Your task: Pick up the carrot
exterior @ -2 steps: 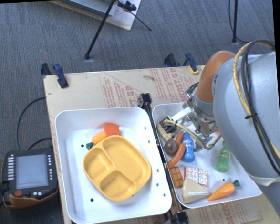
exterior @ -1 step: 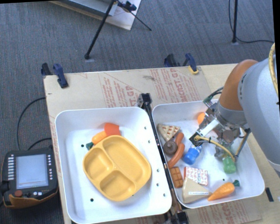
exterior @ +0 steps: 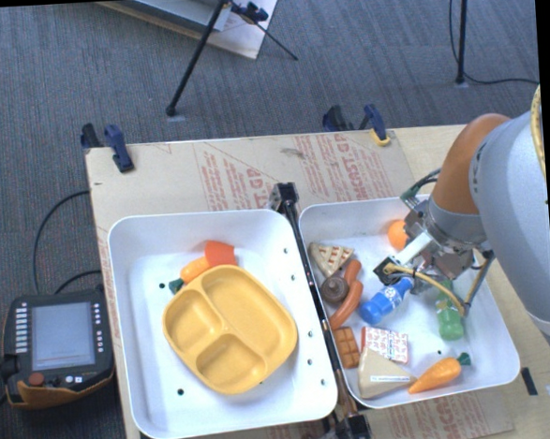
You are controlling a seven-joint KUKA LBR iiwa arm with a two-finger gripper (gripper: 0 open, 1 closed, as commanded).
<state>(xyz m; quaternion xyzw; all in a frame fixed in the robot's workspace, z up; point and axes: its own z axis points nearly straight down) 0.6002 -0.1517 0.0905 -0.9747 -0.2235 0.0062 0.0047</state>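
Observation:
The carrot (exterior: 434, 374), orange with a green top, lies near the front right corner of the right bin (exterior: 505, 343). My gripper (exterior: 434, 270) hangs over the middle right of that bin, well behind the carrot and apart from it. It is just right of a blue bottle (exterior: 386, 301) and above a green bottle (exterior: 449, 320). A second small carrot-like orange piece (exterior: 195, 267) lies in the left bin (exterior: 123, 300), at the back edge of a yellow divided plate (exterior: 228, 328).
The right bin is crowded: a waffle wedge (exterior: 332, 257), a chocolate donut (exterior: 334, 288), a sausage (exterior: 349, 300), an orange ball (exterior: 397, 232), a brown bar (exterior: 348, 346), a red-and-white carton (exterior: 386, 343) and a sandwich wedge (exterior: 380, 376) beside the carrot. An orange-red block (exterior: 220, 253) sits in the left bin.

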